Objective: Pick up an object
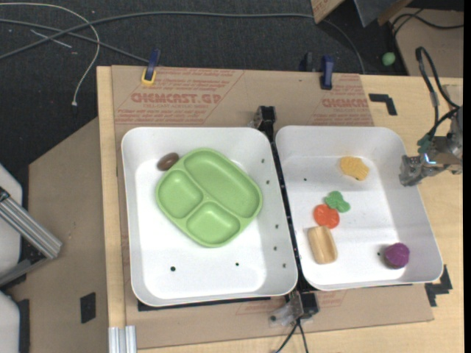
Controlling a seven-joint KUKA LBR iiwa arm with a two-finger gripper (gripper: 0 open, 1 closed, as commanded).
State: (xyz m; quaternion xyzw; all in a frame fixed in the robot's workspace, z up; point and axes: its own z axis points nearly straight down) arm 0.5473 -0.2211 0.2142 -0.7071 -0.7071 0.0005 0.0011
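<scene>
The right bin [412, 219] holds several small items: a yellow piece [355, 168] at the back, a green piece [337, 201] touching a red-orange round one [326, 216], a tan loaf-shaped piece [321, 244] and a purple ball [397, 254] at the front right. In the left bin [147, 263], a small brown item [168, 161] lies beside a green divided plate [209, 196]. My gripper [421, 165] hangs over the right bin's outer rim, to the right of the yellow piece, and I see nothing held in it.
The two bins meet along a dark seam with clamps [265, 116] at the back and front. Cables [434, 79] trail at the back right. Blue clips [327, 72] pin the cardboard sheet under the bins.
</scene>
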